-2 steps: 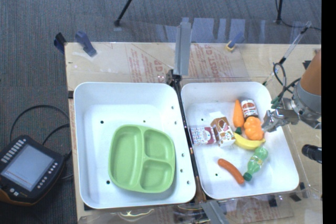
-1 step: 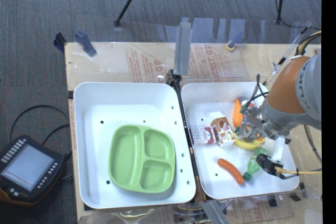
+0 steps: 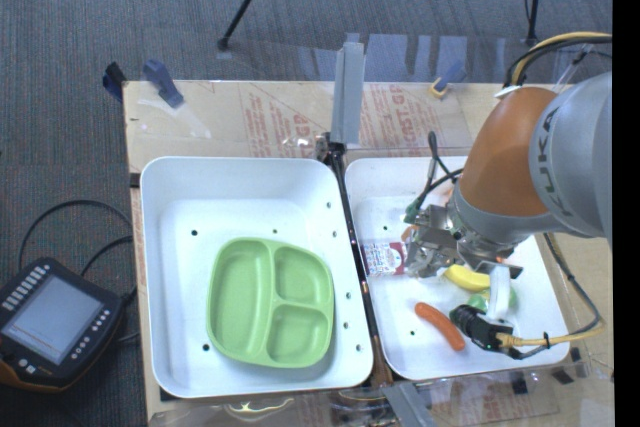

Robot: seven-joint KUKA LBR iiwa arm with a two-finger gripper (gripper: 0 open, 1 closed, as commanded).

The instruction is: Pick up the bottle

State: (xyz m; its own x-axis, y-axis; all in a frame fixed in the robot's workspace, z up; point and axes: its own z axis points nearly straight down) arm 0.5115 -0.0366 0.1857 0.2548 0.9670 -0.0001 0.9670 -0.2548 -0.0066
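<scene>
The bottle (image 3: 382, 258), small with a red and white label, lies in the right bin (image 3: 400, 185) close to its left wall. My gripper (image 3: 424, 255) hangs low over the bin's middle, just right of the bottle and touching or nearly touching its right end. The wrist and its cabling hide the fingertips. Whether the bottle sits between the fingers I cannot tell.
A yellow banana (image 3: 466, 277), an orange carrot-like piece (image 3: 440, 325) and a green and white item (image 3: 498, 295) lie in the right bin beside the gripper. The left bin (image 3: 175, 215) holds a green divided plate (image 3: 270, 300). An upright grey post (image 3: 347, 100) stands behind the bins.
</scene>
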